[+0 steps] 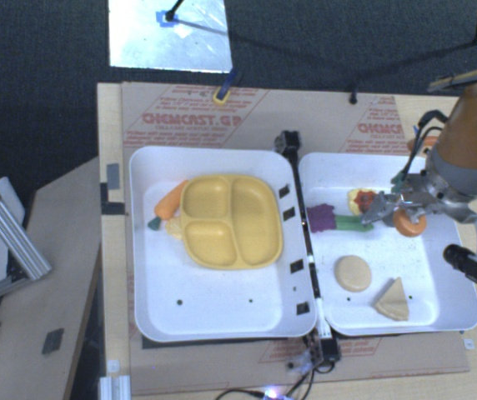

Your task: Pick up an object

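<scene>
Camera view looks down on the counter with two white bins side by side; the right bin serves as the landmark here. Nearest the camera, in that bin's front part, lies a tan wedge, and just behind and left of it a round beige disc, the two apart. Further back, near the bin's left wall, sits a purple piece with a green piece stretching right from it. Behind those, a yellow and red item rests close to the gripper, which hangs low over the bin's middle; whether the gripper is released or clenched cannot be told. An orange round piece lies just right of it, partly under the arm. Left of the right bin, the left bin holds a yellow divided plate, with a carrot touching the plate's far-left edge.
</scene>
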You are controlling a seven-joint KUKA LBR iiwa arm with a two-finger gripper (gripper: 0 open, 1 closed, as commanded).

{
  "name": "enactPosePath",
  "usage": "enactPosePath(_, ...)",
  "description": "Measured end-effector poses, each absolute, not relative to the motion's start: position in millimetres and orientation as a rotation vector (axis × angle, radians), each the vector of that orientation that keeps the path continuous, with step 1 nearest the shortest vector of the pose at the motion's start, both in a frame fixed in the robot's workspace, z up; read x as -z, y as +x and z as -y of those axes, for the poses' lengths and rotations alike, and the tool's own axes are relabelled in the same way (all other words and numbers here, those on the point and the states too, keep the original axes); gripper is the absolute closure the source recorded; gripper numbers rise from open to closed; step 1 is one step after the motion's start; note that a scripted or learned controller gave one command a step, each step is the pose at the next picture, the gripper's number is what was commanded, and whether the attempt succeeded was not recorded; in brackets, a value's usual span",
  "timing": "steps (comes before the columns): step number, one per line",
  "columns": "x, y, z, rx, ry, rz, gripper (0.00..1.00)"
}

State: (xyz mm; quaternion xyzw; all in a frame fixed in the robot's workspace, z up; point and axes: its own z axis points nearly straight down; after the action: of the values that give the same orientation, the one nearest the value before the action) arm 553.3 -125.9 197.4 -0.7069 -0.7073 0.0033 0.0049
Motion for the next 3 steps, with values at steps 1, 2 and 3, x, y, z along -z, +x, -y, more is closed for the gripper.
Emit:
enactPosePath(1,-204.1,556.3,125.7,0.002,-2.219,2.226,0.0)
enactPosePath(2,-152.7,566.3,123.2,-0.002,-2.217,2.223,0.0)
enactPosePath(3,-109.3,561.9,126.0,-0.002,-2.218,2.22,0.0)
